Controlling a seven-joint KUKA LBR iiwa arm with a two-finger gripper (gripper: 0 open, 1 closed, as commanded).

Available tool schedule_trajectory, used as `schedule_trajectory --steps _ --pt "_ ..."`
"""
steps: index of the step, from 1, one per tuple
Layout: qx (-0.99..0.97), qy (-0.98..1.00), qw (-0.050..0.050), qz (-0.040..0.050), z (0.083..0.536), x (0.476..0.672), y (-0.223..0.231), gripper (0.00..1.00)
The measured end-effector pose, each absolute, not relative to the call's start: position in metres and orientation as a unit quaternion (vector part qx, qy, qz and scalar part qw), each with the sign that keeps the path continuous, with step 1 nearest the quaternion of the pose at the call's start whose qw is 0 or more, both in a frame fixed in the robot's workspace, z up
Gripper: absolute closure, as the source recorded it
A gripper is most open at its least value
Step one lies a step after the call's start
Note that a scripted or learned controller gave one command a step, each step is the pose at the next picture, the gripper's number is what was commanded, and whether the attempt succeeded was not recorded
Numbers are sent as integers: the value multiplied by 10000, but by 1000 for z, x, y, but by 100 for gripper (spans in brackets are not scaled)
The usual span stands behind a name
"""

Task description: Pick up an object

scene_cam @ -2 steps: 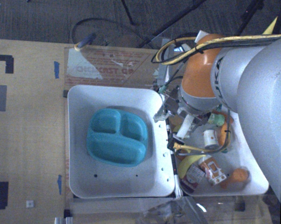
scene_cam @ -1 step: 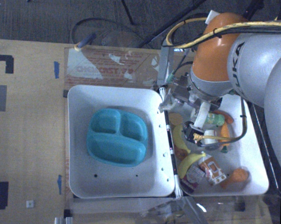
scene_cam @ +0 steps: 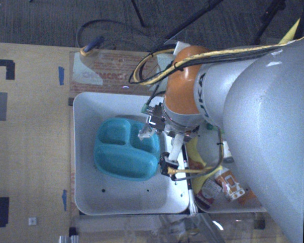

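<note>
Camera view looks down on two white bins set side by side on the bench; the left bin (scene_cam: 83, 191) holds one thing, a teal tray (scene_cam: 121, 152) with three compartments, lying flat toward the bin's upper right; its upper two wells are small and the lower one is broad, and all three look bare inside; the tray's right edge sits close to the wall shared by the two bins. The right bin (scene_cam: 239, 208) is largely hidden under the grey arm (scene_cam: 272, 129); what shows of its contents is a yellow banana (scene_cam: 195, 154) lying along the near wall, a red and white packet (scene_cam: 229, 186) below it, and a dark red thing (scene_cam: 205, 195) beside that, too covered to name. The arm's orange band (scene_cam: 186, 90) hangs over the divide between the bins; the gripper (scene_cam: 147, 129) reaches leftward from it and ends over the tray's upper right well; something pale shows at its tip, but whether that is a finger or an item I cannot tell; nor can I tell how the jaws stand. A cable (scene_cam: 144, 73) loops above the left bin.
</note>
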State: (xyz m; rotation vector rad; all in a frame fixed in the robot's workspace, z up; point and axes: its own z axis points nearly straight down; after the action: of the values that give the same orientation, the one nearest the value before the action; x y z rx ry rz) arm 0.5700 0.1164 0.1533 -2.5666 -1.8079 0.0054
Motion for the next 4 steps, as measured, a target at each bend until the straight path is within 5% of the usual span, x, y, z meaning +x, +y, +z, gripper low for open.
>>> schedule_trajectory --steps 1,2,3,4 --pt "-7905 -6125 -9 -36 104 584 162 0" --pt "-7907 -6121 14 -98 116 586 167 100" --pt "-7036 -7102 -160 -185 103 569 172 100" --pt "-7305 -6829 -3 2 236 597 201 100"
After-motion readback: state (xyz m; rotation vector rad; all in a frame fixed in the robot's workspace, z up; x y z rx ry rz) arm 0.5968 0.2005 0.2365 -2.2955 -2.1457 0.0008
